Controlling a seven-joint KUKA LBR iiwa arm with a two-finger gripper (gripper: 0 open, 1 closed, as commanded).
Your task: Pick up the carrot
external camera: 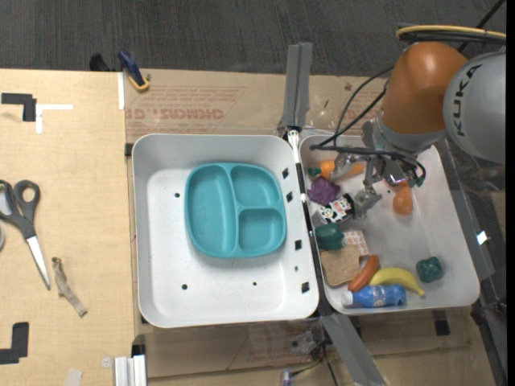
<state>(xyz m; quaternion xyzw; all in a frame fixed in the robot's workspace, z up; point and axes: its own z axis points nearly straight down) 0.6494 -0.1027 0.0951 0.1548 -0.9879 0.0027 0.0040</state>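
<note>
Carrot (402, 202) just right of tool (372, 190)

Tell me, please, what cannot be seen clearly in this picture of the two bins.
- Pincer: in the camera view, cables and the wrist cover it, so its state is unclear.
- Carrot: partly hidden by the pincer's parts; contact cannot be judged.
- Orange item: half hidden behind the purple item.
- Bottle: label too small to read.

We see the arm (475, 95), a rounded grey casing with "KUKA" lettered in dark on its side, capped by a glossy orange band (422, 83). Thin black cables (362, 95) loop past a cluttered metal wrist assembly.
</note>
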